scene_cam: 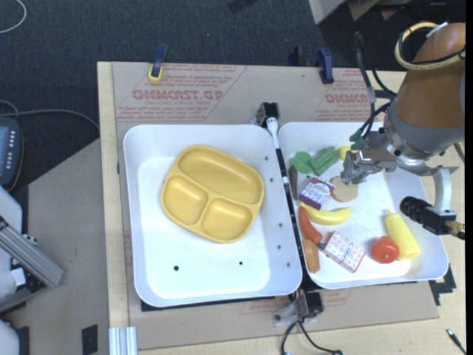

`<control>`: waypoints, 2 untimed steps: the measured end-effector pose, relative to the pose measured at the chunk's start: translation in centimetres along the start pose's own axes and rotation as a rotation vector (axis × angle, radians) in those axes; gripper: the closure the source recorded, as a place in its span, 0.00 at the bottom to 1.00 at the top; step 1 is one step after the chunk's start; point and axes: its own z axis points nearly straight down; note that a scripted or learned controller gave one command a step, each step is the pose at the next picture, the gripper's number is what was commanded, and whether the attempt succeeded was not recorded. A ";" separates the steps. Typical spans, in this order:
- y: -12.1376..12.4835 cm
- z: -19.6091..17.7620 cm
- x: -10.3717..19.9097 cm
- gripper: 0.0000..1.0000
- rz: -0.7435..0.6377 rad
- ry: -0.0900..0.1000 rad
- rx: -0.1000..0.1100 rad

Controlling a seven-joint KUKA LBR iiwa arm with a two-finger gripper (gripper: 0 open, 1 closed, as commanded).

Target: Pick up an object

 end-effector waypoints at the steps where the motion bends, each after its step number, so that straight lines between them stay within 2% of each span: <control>1: -0.6 1.7 0.8 1.00 0.000 0.000 0.000; 2: -0.3 -0.2 1.1 1.00 -0.002 -0.002 -0.008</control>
